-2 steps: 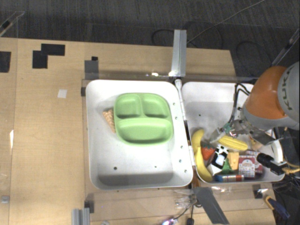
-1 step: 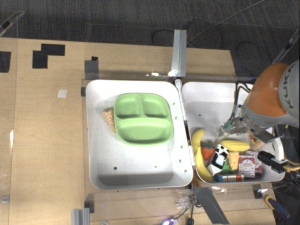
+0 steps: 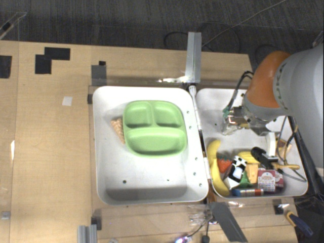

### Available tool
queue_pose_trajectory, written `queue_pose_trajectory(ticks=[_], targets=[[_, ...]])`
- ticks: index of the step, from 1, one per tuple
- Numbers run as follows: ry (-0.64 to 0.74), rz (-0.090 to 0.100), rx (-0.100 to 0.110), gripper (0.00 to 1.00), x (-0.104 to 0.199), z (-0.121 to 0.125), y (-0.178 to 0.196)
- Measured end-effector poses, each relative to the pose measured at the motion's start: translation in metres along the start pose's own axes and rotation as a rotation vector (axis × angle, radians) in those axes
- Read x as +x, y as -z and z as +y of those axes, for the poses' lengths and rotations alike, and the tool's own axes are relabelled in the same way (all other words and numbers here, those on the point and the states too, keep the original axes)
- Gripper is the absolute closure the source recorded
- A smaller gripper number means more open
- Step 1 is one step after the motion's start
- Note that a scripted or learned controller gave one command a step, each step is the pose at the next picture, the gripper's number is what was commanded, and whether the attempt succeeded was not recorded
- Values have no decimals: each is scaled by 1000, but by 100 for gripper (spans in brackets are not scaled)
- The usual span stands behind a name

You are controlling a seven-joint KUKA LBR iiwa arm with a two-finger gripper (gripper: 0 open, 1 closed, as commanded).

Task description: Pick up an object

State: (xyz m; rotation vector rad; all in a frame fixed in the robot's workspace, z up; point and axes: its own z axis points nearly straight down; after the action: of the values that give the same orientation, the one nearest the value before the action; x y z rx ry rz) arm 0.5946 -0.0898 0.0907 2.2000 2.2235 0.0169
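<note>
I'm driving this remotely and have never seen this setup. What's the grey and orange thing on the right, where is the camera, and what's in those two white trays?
The camera is fixed above the bench, looking down at a slant. The grey bulk with the orange band is a robot arm reaching in from the picture's right. Its gripper hangs over the upper part of the right bin; the picture does not settle whether it grips anything. The left bin holds a green divided plate with a tan waffle-like piece at its left edge. The right bin's lower part holds a pile of small items: a banana, a small red box and others too jumbled to name.
</note>
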Motion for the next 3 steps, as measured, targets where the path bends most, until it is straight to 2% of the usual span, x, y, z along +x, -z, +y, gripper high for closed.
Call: queue_pose_trajectory(ticks=[1,2,3], targets=[[-127,1,15,100,45,-3,94],[-126,1,15,0,45,-3,94],[83,2,3,0,-26,-32,0]])
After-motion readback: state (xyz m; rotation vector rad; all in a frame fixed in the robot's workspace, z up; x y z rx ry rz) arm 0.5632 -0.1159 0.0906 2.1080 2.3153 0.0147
